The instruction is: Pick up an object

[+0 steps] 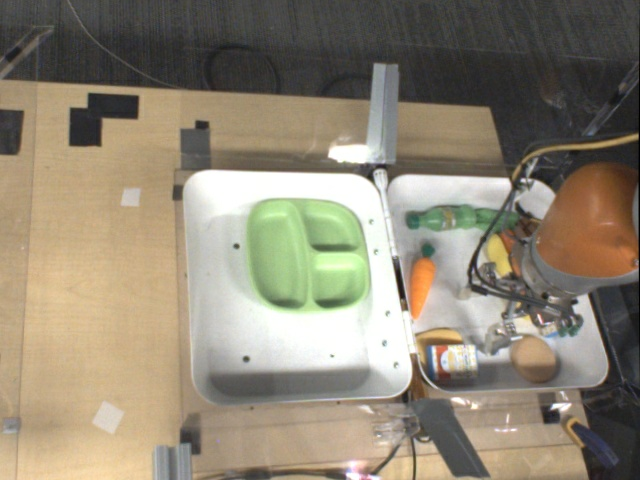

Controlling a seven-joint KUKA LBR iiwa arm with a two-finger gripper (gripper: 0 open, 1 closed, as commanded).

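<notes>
In the right bin [596, 368], gripper [530, 320], finger state unclear, hovers over tan egg [534, 359].

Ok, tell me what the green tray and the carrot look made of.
Tray: probably moulded plastic, matt pale green; one piece with rounded compartments and soft shading. Carrot: likely a plastic toy, smooth even orange with a green top; too small to be sure.

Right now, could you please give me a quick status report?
Gripper low in right bin, above egg. Nothing seen held. Jar, carrot, bottle close by.
</notes>
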